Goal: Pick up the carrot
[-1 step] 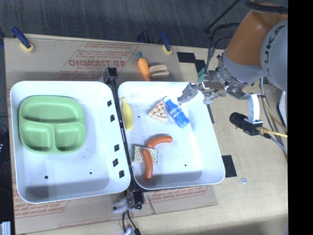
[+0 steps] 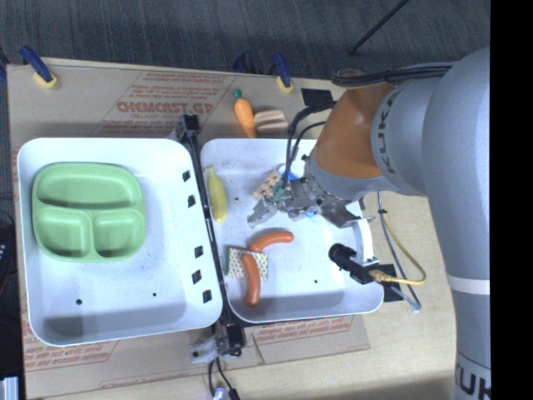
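Observation:
The carrot, small and orange with a green tip, lies on the cardboard just behind the right bin's far rim, outside both bins. My gripper hangs low over the middle of the right bin, well in front of the carrot and slightly to its right. It points left toward a yellow piece. The orange band and grey wrist cover the bin's right part. Nothing orange sits at the gripper's tip.
A tan block touches the carrot's right side. In the right bin lie a yellow banana-like piece, two reddish sausages and a small patterned scrap. A green divided plate sits in the left bin.

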